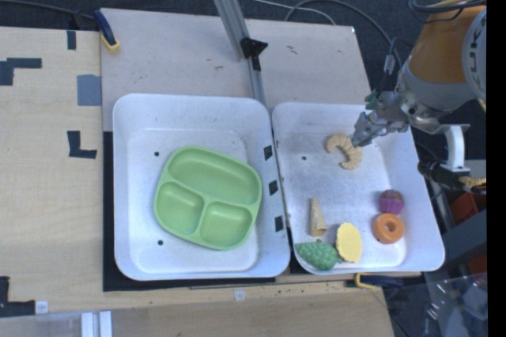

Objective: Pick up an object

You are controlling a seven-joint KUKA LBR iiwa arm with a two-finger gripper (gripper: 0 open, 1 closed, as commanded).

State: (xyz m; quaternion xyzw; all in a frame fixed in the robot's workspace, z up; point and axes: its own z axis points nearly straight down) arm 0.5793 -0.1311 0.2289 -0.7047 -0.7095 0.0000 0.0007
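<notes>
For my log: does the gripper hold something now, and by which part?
It cannot be told. The gripper sits at the tan pretzel-shaped piece in the right bin; no grasp is visible.

The gripper [365, 131] hangs low over the right bin [419, 248], its tip just beside a tan pretzel [345, 150] (contact unclear). A green tray [208, 198] lies in the left bin [130, 248].

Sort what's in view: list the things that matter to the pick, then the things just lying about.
In play: gripper, tan croissant-shaped toy beside it, right bin.

Lying about: green divided tray, left bin, cone, yellow piece, green leafy piece, orange ring, purple piece.
</notes>
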